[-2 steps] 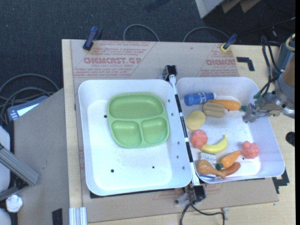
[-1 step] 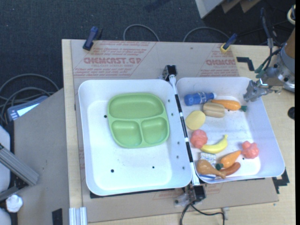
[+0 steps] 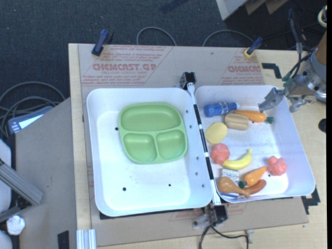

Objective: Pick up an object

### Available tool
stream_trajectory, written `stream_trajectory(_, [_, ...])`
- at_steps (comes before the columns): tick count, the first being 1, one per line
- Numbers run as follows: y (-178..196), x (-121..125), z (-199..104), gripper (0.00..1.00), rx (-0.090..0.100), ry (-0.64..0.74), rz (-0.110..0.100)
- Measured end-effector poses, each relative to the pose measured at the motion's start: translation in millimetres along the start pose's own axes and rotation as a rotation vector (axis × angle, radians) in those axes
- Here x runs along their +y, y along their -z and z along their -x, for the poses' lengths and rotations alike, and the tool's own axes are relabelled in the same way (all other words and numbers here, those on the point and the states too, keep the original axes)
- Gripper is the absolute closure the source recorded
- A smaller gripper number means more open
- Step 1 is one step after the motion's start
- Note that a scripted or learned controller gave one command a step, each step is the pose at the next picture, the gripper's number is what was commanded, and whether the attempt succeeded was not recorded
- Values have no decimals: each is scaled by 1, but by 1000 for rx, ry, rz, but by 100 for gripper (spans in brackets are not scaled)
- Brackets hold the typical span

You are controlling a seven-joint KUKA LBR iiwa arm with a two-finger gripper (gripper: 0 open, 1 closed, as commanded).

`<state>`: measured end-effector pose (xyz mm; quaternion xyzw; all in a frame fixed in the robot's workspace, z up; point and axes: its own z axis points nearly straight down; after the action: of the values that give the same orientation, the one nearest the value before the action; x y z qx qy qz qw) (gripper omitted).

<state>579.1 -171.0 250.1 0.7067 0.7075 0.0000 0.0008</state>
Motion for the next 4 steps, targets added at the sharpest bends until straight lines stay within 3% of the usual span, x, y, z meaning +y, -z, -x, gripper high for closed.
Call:
stream_trajectory(1, [-102,43,-19,0,2,0,-5])
stream_trajectory(2, [-166,13,9,0,1,-2,-3])
stream_trajectory(3, [-165,50,-54,0,1,0,2])
stream_trajectory(4, [-165,46,-40,0,0,-1,-1])
